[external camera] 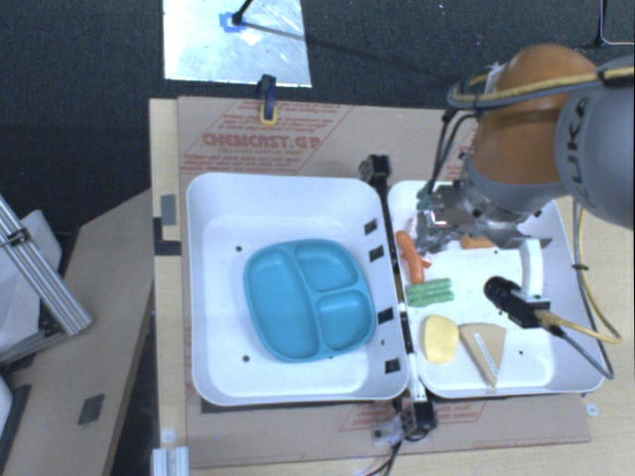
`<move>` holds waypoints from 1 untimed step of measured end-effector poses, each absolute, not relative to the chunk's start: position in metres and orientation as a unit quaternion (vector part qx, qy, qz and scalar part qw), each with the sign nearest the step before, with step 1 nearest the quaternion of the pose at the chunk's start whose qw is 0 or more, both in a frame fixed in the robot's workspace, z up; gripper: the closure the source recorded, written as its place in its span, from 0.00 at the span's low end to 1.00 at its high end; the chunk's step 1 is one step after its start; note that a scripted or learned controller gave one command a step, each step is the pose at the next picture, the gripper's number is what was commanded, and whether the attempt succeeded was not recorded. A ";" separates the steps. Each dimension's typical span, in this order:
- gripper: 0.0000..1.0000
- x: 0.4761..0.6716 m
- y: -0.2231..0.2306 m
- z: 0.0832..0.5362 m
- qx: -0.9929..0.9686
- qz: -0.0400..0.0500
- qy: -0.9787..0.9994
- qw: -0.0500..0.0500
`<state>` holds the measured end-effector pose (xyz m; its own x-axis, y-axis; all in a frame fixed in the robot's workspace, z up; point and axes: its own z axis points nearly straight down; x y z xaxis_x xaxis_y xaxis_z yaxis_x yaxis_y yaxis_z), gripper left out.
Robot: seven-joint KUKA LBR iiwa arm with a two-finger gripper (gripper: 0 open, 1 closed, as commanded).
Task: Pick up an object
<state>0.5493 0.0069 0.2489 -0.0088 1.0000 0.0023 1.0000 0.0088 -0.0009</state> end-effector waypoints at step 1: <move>1.00 0.526 0.065 0.240 -0.704 0.000 -0.711 0.002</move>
